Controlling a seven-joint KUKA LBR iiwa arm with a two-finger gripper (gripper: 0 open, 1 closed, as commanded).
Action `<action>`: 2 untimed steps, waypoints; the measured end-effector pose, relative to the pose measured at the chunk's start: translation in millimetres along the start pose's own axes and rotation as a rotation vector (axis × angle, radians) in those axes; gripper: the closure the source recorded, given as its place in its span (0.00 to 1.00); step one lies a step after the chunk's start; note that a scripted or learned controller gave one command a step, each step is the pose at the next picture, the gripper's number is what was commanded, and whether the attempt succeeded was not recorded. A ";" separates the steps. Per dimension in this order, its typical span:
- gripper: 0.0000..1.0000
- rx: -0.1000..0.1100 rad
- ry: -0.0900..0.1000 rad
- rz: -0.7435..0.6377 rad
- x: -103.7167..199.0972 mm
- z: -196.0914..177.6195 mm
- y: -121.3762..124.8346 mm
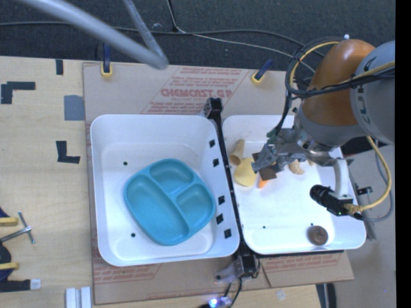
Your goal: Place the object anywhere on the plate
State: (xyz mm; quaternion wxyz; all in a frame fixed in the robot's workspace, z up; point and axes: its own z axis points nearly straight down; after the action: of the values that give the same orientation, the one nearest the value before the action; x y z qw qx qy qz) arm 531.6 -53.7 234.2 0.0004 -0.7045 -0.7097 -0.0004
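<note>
Pale yellow piece [244, 172] just left of the fingers [264, 165].

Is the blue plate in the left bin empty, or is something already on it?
Empty: the blue plate shows three bare compartments.

The grey arm's wrist hides part of a small beige object [296, 167]; the small orange piece [262, 183] is too small to tell.
</note>
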 end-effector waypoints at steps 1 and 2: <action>1.00 0.002 -0.001 0.003 46.8 12.3 14.9; 1.00 0.000 0.000 0.001 102.9 6.9 41.5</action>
State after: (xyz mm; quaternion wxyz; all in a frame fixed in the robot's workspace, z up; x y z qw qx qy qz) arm 572.3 49.5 227.4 0.0003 -0.7048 -0.7094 -0.0002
